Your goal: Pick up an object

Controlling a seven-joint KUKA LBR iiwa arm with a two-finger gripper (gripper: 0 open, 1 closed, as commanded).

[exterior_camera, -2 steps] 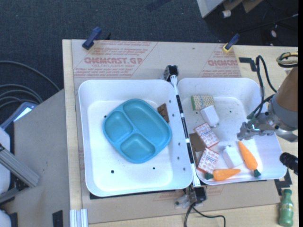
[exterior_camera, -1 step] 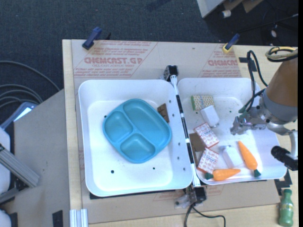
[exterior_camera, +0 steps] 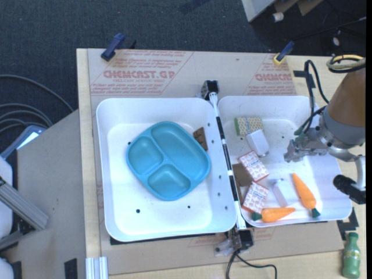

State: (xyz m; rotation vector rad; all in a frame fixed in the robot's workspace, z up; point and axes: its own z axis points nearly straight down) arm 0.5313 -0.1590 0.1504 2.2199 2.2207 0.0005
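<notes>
The right bin (exterior_camera: 273, 104) holds several small items: a green patterned packet (exterior_camera: 249, 124), a pale grey block (exterior_camera: 257, 142), two red-and-white cartons (exterior_camera: 254, 166) (exterior_camera: 256, 196), a small grey piece (exterior_camera: 279, 192) and two toy carrots (exterior_camera: 303, 191) (exterior_camera: 277, 214). My gripper (exterior_camera: 292, 152) hangs low over the right part of this bin, just above the upright carrot and right of the grey block. Nothing is visibly between its tips.
The left bin (exterior_camera: 116, 196) carries a blue divided plate (exterior_camera: 167, 160) with a small brown thing (exterior_camera: 199, 137) at its far edge. A green bottle (exterior_camera: 350, 257) stands off the bench at the lower right. Blue clamps (exterior_camera: 112, 46) and cables sit along the back.
</notes>
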